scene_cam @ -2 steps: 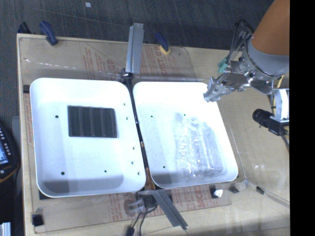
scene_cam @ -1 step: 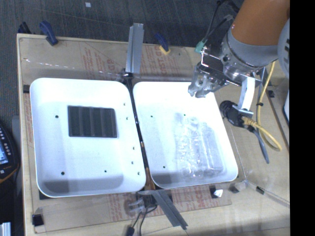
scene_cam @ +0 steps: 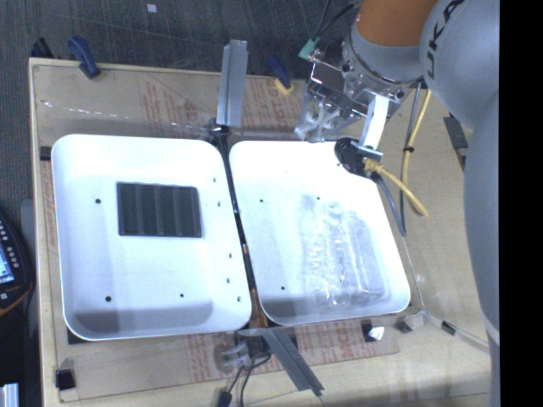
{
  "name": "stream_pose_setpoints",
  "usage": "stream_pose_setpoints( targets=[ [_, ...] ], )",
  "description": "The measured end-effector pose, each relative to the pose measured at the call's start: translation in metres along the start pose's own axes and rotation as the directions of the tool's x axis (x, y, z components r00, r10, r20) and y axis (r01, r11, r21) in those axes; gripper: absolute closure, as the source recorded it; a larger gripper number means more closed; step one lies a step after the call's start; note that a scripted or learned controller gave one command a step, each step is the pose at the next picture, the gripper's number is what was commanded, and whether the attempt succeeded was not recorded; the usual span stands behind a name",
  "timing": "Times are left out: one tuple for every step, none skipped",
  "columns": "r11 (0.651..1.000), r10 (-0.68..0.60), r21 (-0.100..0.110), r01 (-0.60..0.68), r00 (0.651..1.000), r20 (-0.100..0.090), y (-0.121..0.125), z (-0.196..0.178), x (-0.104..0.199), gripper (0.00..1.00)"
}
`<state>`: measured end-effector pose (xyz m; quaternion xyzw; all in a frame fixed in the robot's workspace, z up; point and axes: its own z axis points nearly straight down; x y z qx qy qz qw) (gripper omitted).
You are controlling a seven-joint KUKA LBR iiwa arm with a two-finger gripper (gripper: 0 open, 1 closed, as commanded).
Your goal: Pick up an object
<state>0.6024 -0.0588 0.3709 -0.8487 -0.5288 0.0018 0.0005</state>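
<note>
A dark grey ribbed rectangular pad (scene_cam: 159, 209) lies flat in the left bin (scene_cam: 76, 168), towards its far side. A clear, crinkled plastic item (scene_cam: 344, 251), bottle-like, lies in the right bin (scene_cam: 271, 185) on its right half. My gripper (scene_cam: 317, 129) hangs over the far rim of the right bin, well apart from both objects. Its pale fingers (scene_cam: 305, 129) stand slightly apart, open, with nothing between them.
A metal bracket (scene_cam: 232, 83) stands at the back between the bins, just left of the gripper. A yellow cable (scene_cam: 400, 189) and a black fitting (scene_cam: 352, 154) hang from the wrist over the right bin's far right corner. Blue clamps (scene_cam: 83, 56) grip the board's back edge.
</note>
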Motion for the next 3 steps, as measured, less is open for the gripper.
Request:
stream_pose_setpoints(
  targets=[
    [0.970,0.241,-0.003,-0.241,0.970,-0.002,0.028,-0.071,-0.077,1.00],
    [0.954,0.300,0.004,-0.300,0.954,0.001,0.006,-0.051,-0.068,1.00],
    [0.867,0.498,0.004,-0.498,0.867,0.001,-0.028,0.045,-0.128,1.00]
  ],
)
